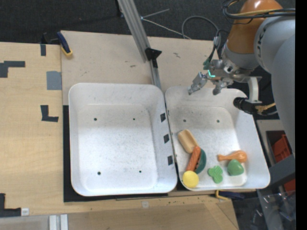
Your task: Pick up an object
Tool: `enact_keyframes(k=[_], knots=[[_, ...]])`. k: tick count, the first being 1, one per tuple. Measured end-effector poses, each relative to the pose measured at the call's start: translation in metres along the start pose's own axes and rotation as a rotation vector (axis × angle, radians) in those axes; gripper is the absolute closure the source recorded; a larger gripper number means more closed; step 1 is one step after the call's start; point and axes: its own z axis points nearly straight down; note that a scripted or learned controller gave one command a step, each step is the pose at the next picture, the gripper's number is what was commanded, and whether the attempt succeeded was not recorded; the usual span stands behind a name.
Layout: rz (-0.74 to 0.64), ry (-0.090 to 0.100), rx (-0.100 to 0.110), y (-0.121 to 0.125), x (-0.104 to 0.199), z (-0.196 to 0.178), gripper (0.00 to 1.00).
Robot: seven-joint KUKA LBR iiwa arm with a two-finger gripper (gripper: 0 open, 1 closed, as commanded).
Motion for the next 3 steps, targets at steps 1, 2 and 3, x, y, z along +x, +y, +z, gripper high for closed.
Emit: enact_keyframes(k=[1, 2, 3], knots=[[-0.002, -0.001, -0.005, 0.001, 0.0, -0.003, 0.0], [-0.001, -0.002, 0.001, 0.002, 0.0, 0.062, 0.0], [-0.001, -0.002, -0.001, 0.001, 0.001, 0.116, 0.0]])
